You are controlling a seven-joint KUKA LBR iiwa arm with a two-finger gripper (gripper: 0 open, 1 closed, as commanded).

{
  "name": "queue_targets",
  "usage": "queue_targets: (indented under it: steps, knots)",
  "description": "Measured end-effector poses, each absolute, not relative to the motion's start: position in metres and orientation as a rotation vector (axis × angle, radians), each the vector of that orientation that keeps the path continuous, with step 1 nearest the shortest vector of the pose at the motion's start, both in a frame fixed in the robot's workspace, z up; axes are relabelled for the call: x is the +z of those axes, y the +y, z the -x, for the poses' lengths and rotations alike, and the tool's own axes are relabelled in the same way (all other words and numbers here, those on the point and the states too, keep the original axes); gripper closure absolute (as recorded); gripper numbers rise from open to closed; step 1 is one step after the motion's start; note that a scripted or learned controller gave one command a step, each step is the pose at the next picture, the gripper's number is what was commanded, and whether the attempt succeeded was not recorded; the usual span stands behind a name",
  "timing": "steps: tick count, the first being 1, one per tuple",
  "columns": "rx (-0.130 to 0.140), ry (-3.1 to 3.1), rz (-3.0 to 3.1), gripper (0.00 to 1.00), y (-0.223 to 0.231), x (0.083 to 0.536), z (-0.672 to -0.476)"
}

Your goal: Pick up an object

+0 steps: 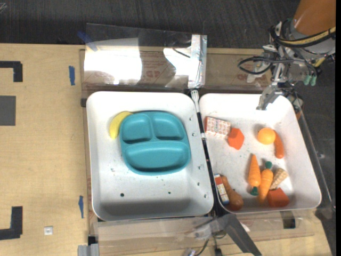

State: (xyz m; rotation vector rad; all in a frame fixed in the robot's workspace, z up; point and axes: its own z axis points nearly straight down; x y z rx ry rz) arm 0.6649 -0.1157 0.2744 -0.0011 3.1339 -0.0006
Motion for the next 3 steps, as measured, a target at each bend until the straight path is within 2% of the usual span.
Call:
queue_targets:
  steps: [1, 2, 3]
  knots:
    - [0.003, 3.146, -0.05, 0.0, -0.11, 0.148, -0.587]
    - [-0.002, 3.126, -0.134, 0.0, -0.14, 0.089, -0.538]
    - [-0.002, 3.124, -0.155, 0.0, -0.146, 0.09, -0.509]
